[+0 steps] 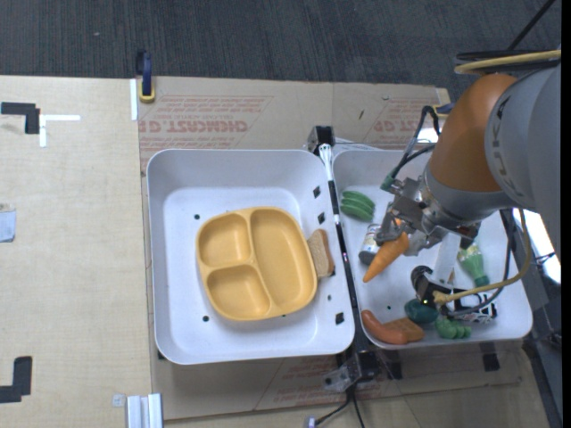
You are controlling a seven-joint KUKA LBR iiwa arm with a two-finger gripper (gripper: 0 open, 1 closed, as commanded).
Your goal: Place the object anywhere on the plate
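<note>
Camera view looks down at a slant on the table (71, 266), with two white bins side by side on it. Nearest, along the front wall of the right bin (508, 328), lie a sausage (393, 329), a dark green piece (419, 310) and a lighter green bunch (452, 329), all close together. Just behind them a black part of the arm's gear sits low over the bin floor.

Further in, the tool (390, 242) hangs over the right bin's middle, clenched on a carrot (384, 257); the carrot's thick end is between the fingers and its tip points down-left, toward the wall between the bins. A pale green piece (471, 264) lies to the right of it, and a green pepper (358, 205) lies beyond, near the dividing wall.

Over in the left bin (169, 319), a yellow plate (256, 263) with three compartments lies flat in the middle. A slice of bread (321, 254) rests just beside the plate's right edge, touching it.

Farthest back, the grey arm with its orange band (468, 136) reaches in from the right.
</note>
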